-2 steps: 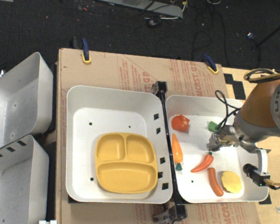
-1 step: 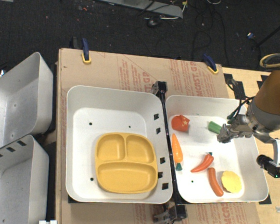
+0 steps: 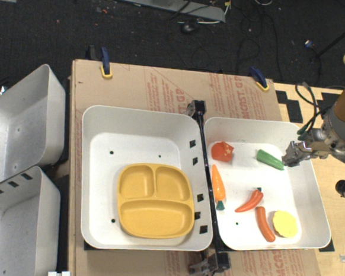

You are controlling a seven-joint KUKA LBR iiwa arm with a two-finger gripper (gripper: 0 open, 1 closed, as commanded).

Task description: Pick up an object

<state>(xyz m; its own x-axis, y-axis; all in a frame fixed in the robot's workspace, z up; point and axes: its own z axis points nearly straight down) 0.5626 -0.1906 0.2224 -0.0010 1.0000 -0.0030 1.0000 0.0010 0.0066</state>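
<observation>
The right bin (image 3: 312, 181) holds several toy foods: a red tomato-like piece (image 3: 222, 151), a green pepper (image 3: 270, 159), an orange carrot (image 3: 217, 183), a red chili (image 3: 249, 201), a red-orange sausage (image 3: 265, 223) and a yellow round piece (image 3: 284, 223). My gripper (image 3: 292, 153) hangs over the bin's upper right part, just right of the green pepper's end. Nothing shows between its tips.
The left bin (image 3: 93, 158) holds a yellow divided plate (image 3: 154, 200). A black divider (image 3: 203, 166) runs between the bins. Two grey tubs (image 3: 17, 152) stand off the bench at the left. The arm (image 3: 343, 118) enters from the right edge.
</observation>
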